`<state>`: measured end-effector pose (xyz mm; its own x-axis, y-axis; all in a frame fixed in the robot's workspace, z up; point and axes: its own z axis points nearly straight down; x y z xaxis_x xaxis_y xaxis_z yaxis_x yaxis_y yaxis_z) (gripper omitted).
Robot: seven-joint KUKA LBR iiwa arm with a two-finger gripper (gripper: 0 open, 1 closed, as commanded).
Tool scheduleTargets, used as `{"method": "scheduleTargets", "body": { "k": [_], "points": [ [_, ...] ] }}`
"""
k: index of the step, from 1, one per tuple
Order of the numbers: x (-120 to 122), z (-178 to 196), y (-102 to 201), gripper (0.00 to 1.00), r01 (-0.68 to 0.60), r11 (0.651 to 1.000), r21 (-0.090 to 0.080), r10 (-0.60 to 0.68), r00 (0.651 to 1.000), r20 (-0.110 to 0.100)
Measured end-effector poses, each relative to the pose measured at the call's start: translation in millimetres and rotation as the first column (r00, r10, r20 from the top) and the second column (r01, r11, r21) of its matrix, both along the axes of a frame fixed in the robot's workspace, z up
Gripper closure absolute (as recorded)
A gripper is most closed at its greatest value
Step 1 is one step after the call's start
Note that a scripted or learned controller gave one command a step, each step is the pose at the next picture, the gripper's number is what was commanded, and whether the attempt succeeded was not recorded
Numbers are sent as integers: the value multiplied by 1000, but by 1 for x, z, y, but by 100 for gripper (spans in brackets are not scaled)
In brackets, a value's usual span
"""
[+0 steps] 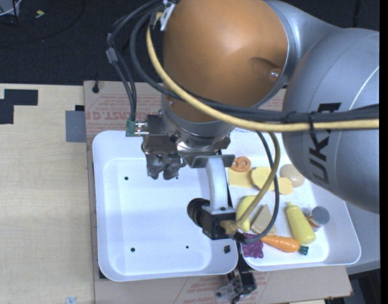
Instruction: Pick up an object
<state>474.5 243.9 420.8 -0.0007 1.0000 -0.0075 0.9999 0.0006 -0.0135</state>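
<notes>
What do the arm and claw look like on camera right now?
The arm is bulky, rounded and silver-grey, with a glossy orange dome above the wrist and part of dark lettering on its side. A yellow cable and several black cables loop around the dome. The claw is dark grey metal.

There are two white bins, the left bin (pixel 104 189) and the right bin (pixel 347 249). Nine small pieces can be counted, all in the right bin. Three are yellow: one flat slice (pixel 260 178) at the far side, one curved piece (pixel 246 206) at the bin's left, and one bottle shape (pixel 300 225) to the right. Two are orange: one carrot (pixel 279 242) at the near side and one coil (pixel 240 164) at the far side. There is one each of purple cluster (pixel 252 249), tan block (pixel 261 219), pale round piece (pixel 292 175) and grey round piece (pixel 319 216).
</notes>
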Motion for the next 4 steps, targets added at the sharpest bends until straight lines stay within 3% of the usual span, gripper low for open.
{"method": "scheduleTargets", "body": {
  "k": [1, 2, 3, 4],
  "points": [
    [2, 95, -1, 100, -2, 1000, 10, 2, 1000, 18],
    [0, -14, 0, 100, 0, 1000, 0, 0, 1000, 1],
    [2, 125, -1, 100, -2, 1000, 13, 2, 1000, 24],
    [0, 7, 0, 100, 0, 1000, 0, 0, 1000, 0]
  ]
}}
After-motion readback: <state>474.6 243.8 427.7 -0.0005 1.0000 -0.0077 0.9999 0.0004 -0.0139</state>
